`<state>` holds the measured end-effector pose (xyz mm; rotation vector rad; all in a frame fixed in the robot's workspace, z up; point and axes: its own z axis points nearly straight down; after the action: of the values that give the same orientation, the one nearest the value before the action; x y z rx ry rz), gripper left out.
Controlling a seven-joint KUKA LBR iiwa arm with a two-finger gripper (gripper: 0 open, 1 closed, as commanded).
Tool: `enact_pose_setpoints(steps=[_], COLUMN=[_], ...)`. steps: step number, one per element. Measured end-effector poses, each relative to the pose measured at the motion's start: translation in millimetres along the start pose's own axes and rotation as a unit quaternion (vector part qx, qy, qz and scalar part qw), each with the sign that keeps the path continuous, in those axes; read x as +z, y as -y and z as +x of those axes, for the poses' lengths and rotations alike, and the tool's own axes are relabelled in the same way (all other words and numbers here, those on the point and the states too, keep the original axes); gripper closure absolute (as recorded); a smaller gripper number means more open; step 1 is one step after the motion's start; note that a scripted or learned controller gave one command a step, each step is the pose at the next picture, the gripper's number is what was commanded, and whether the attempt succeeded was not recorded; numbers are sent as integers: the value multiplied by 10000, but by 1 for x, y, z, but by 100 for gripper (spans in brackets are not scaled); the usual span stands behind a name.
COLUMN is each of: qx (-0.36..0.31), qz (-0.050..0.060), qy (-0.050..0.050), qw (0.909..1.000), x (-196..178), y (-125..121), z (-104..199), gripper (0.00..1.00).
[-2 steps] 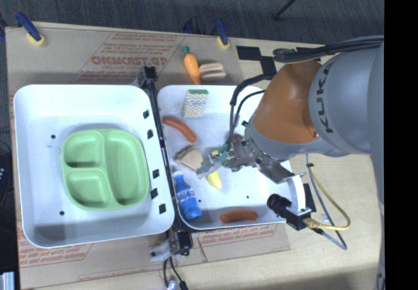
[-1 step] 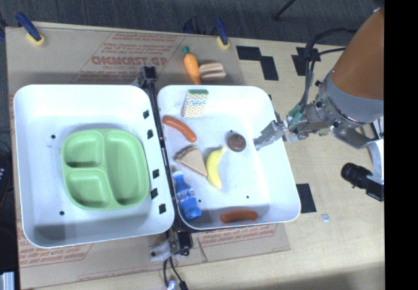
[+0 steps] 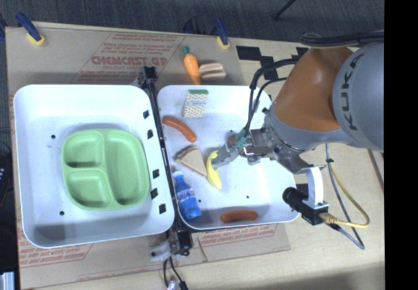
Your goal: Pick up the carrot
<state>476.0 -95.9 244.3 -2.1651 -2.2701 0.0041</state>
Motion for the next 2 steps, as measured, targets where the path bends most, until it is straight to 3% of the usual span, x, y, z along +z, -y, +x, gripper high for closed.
enact_pose_setpoints(steps=[1, 2], qx=[203, 624], qz=[-4, -13], qy=[3, -4], qw=[9998, 9980], x=[126, 52], y=[0, -83], z=[-4, 59], gripper=[0, 0])
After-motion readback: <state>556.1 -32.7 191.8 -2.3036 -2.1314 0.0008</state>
